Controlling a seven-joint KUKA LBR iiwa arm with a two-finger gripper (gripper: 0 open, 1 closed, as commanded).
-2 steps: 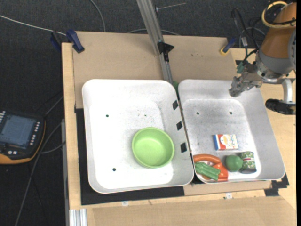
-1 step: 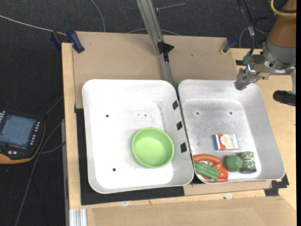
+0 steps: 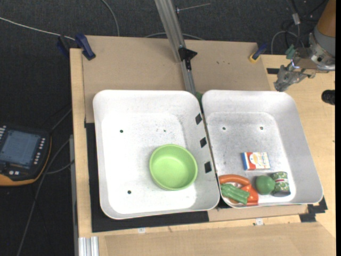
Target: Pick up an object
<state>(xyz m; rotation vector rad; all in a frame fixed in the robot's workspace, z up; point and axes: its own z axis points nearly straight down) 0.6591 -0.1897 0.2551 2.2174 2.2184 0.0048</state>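
Pincer: we see the grey two-finger gripper (image 3: 284,80) at the upper right, above the bare bench just beyond the far right corner of the right white bin (image 3: 290,113); nothing sits between its tips, and we cannot tell how wide it stands.
Arm: the grey arm with the orange band (image 3: 326,23) enters from the right edge above it.
Nearest things: we find a small white and orange carton (image 3: 255,160) lying flat in the right bin, well apart from the pincer, toward the near side.
Near corner cluster: a round green ball (image 3: 264,184) lies just beside a dark printed can (image 3: 281,184), with an orange and green toy vegetable piece (image 3: 237,191) to their left, all against the near wall of that bin.
Left bin: we see a light green plastic bowl (image 3: 173,167) standing upright in the left white bin (image 3: 114,121), farthest from the pincer.
Bench edge: a handheld pendant with a screen (image 3: 21,153) lies off to the left.
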